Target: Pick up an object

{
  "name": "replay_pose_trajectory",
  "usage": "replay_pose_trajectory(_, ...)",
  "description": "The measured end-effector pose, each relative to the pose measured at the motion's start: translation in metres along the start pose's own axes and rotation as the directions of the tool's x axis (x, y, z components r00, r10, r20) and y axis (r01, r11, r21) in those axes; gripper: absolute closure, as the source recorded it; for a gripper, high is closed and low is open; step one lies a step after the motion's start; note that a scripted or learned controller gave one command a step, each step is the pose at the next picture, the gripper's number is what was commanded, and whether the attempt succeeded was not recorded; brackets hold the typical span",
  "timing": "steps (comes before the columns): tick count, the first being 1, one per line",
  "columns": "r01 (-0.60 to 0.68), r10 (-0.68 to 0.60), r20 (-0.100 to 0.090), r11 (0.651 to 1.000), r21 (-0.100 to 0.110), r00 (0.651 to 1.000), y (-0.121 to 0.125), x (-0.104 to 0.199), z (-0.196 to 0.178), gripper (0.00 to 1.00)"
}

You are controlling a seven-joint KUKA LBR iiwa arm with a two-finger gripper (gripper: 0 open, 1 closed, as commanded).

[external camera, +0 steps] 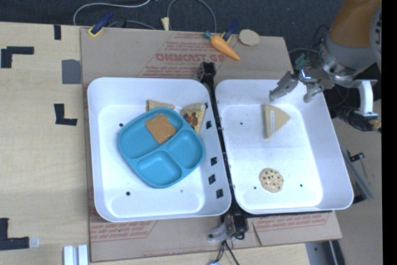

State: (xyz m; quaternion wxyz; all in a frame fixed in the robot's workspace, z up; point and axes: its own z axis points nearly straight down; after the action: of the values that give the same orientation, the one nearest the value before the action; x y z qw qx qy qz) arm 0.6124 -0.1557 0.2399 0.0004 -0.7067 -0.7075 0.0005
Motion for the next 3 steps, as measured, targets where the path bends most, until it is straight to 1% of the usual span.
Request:
replay_pose_trajectory(1,0.001,-0.001,0.006,1.000,-0.005,1.000,0.011,-0.002,0.148,0.00)
replay_pose_trajectory(2,0.001,-0.001,0.006,1.000,-0.012,1.000,0.014,-0.003,0.127,1.00)
replay_pose_trajectory(3,-0.002,0.002,0.004,1.000,-0.015,1.000,-0.042,-0.005,0.147,1.00)
